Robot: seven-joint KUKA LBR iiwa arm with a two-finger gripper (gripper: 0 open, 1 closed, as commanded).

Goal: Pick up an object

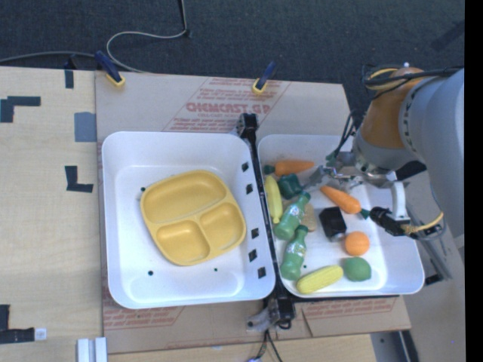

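Observation:
The right bin [404, 277] holds several toy foods. An orange carrot [342, 200] with a green top lies near its middle, and a second orange carrot [293, 167] lies at the back left. A black block [332, 222], an orange ball [356, 243], a green lime [357, 268] and a yellow corn cob [319, 278] sit toward the front. Two green bottles [293, 232] and a yellow piece [272, 197] lie along the left wall. My gripper [332, 173] hangs low over the back of this bin, between the two carrots, with nothing visibly in it.
The left bin [124, 277] carries a yellow divided plate [192, 216]. A black clamp [247, 124] sits on the wall between the bins. The arm's orange band [381, 119] and grey body crowd the right bin's back right corner.

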